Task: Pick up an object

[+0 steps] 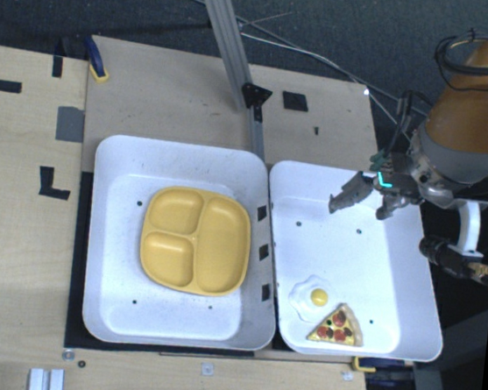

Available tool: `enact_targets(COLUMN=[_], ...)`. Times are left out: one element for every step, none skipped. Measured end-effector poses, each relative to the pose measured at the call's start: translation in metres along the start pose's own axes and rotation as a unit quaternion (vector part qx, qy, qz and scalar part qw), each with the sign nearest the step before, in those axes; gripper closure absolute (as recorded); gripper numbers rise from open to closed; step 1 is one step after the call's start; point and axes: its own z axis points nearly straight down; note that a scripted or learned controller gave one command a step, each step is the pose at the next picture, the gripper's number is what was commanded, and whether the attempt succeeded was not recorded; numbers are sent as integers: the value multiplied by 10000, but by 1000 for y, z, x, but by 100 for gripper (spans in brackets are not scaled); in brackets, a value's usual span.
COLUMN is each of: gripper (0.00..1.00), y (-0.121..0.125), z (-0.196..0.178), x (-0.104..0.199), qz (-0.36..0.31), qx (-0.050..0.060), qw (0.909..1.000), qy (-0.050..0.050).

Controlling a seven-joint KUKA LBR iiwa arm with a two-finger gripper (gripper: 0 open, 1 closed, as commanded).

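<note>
A toy pizza slice (337, 327), triangular with red and dark toppings, lies flat in the right bin (393, 279), well below the pincer (367, 202) and near that bin's front edge. Touching the slice's upper left side is a toy fried egg (312, 297), white with a round yellow yolk, also well below the pincer and a little to its left. Neither toy is in contact with the pincer.

The pincer hangs over the back part of the right bin, its two dark fingers spread apart with nothing between them; one finger (348, 195) points down and left, the other sits nearer the wrist. A small teal light glows just above them. Behind the pincer, up and to its right, rises the arm (469, 120) with its orange band and grey body.

Far to the pincer's left, in the left bin (107, 235), a yellow divided plate (195, 239) with three compartments rests flat near the middle. Both bins sit side by side on the tan surface (168, 92), and a grey metal bar (232, 43) slants across it above and left of the pincer.
</note>
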Motion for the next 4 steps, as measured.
enact_targets(gripper=[0, 0, 0, 0], y=[0, -3, 1, -1], z=[-1, 63, 109, 173], x=[0, -3, -6, -10], qz=[-1, 4, 4, 7], qx=[-7, 19, 16, 24], qw=[10000, 10000, 10000, 10000], qy=[-1, -1, -3, -1])
